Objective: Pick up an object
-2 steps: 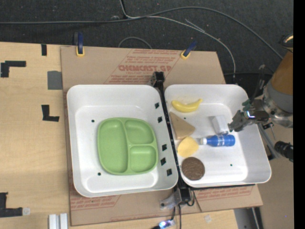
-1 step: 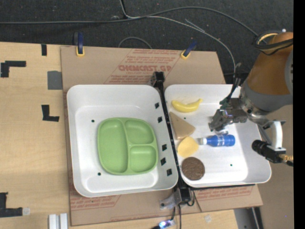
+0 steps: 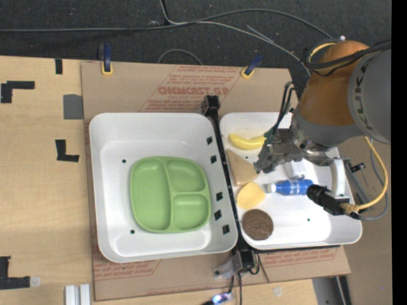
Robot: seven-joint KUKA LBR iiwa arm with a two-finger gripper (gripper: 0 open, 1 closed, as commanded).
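Presently the claw [image 3: 268, 159] hangs low in the right white bin [image 3: 343, 234]; its grip cannot be told. Crowded at its seven o'clock, the yellow plastic banana [image 3: 245, 141] and pale wedge [image 3: 239, 168] could be nudged aside.

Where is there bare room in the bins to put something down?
Left bin: bare floor rings the green plate, widest above it. Right bin: bare at its lower right, beyond the brown disc; its left side is crowded under the gripper.
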